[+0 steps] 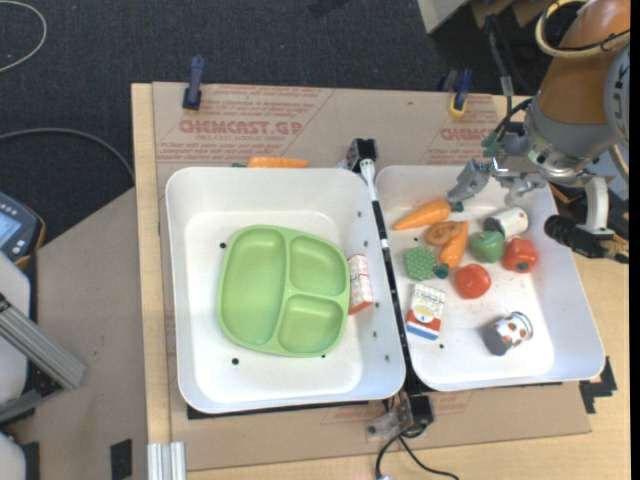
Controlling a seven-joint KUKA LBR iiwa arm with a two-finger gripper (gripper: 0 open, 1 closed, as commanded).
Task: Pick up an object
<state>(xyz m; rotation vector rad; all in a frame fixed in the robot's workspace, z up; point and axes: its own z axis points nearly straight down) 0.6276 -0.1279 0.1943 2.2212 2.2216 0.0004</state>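
1. Gripper (487,175) hangs over the back of the right white bin (575,298), arm coming in from the right. Fingers look splayed with nothing between them.
2. Nearest candidates: orange plastic carrot (424,214) just left of and below the gripper, small white cylinder with a red end (510,221) just below it. Both lie loose on the bin floor.
3. Handling, my guess: hollow toy food, light, stiff, smooth, so likely to skid or roll when nudged. Take the carrot across its thick middle, not the tapered tip.
4. The cluster is tight: green leafy piece (421,262), second carrot (454,243), green pepper (487,244), red tomato (473,281), red pepper (519,255) sit touching or nearly so. Poor finger clearance there.
5. Fingertip detail is blurred; height above the bin floor unclear. Arm's upper part is cut off at the frame edge.
6. Left white bin (190,298) holds a green divided plate (284,290).
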